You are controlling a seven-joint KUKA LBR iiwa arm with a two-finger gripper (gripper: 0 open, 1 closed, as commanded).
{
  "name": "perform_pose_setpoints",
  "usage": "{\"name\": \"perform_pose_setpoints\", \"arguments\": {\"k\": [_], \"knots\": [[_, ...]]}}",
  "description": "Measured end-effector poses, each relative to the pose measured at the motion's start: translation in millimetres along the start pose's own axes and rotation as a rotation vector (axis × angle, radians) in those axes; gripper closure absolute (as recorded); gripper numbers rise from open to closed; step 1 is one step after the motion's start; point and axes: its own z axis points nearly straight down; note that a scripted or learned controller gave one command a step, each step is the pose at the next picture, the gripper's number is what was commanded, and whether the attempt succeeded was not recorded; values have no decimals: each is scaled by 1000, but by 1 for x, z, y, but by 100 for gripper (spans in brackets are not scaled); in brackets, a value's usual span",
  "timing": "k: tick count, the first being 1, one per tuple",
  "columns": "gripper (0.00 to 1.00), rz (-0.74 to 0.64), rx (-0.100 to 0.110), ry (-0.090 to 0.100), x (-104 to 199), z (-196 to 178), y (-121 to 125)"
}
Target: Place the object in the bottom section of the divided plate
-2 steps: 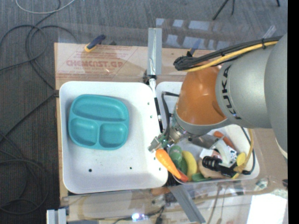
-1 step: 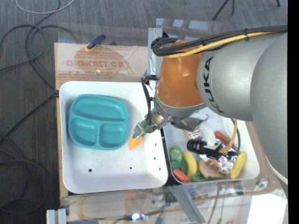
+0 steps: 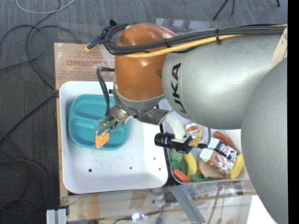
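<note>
Grey arm (image 3: pixel 219 83) looms over everything, and below it the orange carrot (image 3: pixel 102 139) sits clamped between the fingers (image 3: pixel 110 122), hanging over the near section of the teal divided plate (image 3: pixel 84 118), at its front rim. Placement step, by the look. Next call: lower slightly, release inside that section, clear of the plate's divider.

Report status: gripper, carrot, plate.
Gripper over the teal divided plate, shut on the orange carrot. Carrot tip at the plate's bottom section, not released. Nothing else on the plate; other toy food in the right bin.
</note>
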Motion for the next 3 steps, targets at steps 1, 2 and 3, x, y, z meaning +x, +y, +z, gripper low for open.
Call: {"name": "perform_pose_setpoints", "arguments": {"k": [1, 2, 3], "knots": [[0, 2, 1, -1, -1, 0, 0], [0, 128, 0, -1, -19, -26, -33], [100, 129, 3, -4, -20, -34, -33]]}}
